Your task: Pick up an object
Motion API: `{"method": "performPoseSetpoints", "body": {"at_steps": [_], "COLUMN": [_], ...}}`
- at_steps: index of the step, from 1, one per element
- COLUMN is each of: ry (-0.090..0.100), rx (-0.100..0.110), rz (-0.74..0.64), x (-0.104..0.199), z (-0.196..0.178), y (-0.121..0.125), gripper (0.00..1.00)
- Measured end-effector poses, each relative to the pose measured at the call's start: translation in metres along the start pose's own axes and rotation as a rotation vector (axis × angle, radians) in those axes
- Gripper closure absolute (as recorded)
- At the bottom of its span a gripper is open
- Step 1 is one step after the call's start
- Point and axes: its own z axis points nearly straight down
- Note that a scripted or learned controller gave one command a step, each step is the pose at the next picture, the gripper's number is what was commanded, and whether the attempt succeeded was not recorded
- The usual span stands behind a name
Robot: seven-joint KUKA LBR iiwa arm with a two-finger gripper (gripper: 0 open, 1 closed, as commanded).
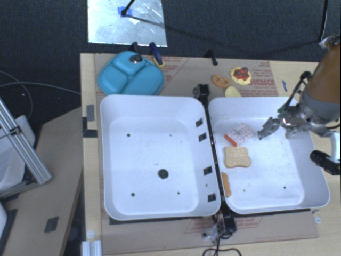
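The grey arm with its orange band reaches in from the right, and its pincer hangs over the right bin, toward that bin's far right part; whether it is apart or together cannot be told from this slant, and nothing shows clamped in it. Just left of the pincer, apart from it, a small pink-and-white packet with an orange end lies on the bin floor. Nearer than the packet lies a tan, toast-shaped piece. A thin orange-brown piece lies against the bin's left wall, at the divider between the bins. The left bin shows a dark round spot on its floor. On the worktop beyond the bins sit a blue sectioned tray and three toy food pieces.
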Motion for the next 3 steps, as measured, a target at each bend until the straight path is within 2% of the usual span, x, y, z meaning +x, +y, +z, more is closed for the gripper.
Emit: {"method": "performPoseSetpoints", "body": {"at_steps": [1, 2, 3], "ry": [0.006, 0.000, 0.002], "rx": [0.011, -0.003, -0.004], "rz": [-0.006, 0.001, -0.006], "x": [0.078, 0.073, 0.128], "z": [0.087, 0.072, 0.000], "y": [-0.049, -0.044, -0.081], "gripper": [0.00, 1.00, 1.00]}}
